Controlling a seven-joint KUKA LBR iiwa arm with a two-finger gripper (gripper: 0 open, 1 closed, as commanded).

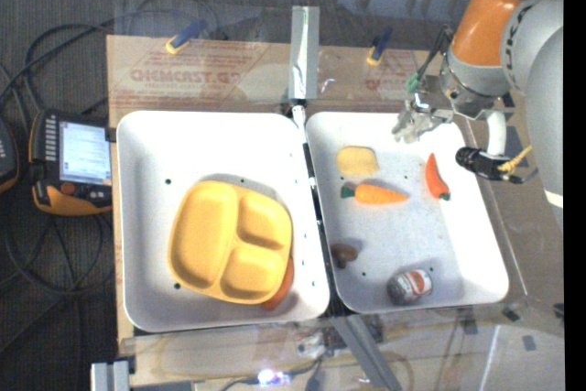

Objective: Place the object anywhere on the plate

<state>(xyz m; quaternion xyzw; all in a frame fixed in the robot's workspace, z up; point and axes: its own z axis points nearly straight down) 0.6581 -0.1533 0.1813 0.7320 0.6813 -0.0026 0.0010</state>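
Gripper [409, 128] sits over the upper right corner of the right bin [476, 224], near its back rim; cannot tell how the fingers stand, nothing visibly between them. Bare white floor lies below it. Items in this bin: pale yellow block [357, 161] near the divider, carrot [375, 193] just below it, red chili pepper [437, 176] towards the right wall, small brown lump [344, 254] low left, can [409, 285] on its side near the front rim. All lie apart, with room around each. Left bin [146, 160] holds the yellow sectioned plate [233, 240], tilted, three compartments, orange edge showing under its lower right corner.
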